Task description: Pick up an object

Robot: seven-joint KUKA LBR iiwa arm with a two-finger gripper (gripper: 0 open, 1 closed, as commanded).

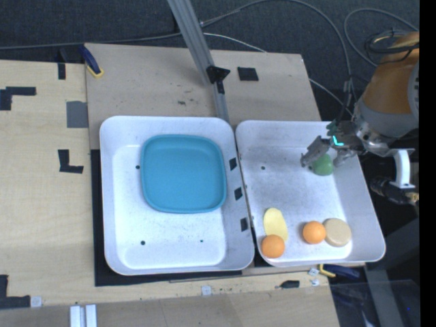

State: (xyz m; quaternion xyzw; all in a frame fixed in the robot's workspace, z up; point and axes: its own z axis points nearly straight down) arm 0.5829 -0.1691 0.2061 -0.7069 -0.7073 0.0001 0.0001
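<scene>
Nearest the camera, along the front wall of the right bin (354, 254), lay an orange ball (272, 246) touching a pale yellow piece (274, 221), then a second orange ball (313, 232) beside a beige round piece (337, 231). Farther back in that bin my gripper (324, 152) sat over a green ball (323, 165); I could not tell whether my fingers gripped it. In the left bin (119, 182) rested a blue plate (182, 173) on the tabletop (41, 182).
</scene>
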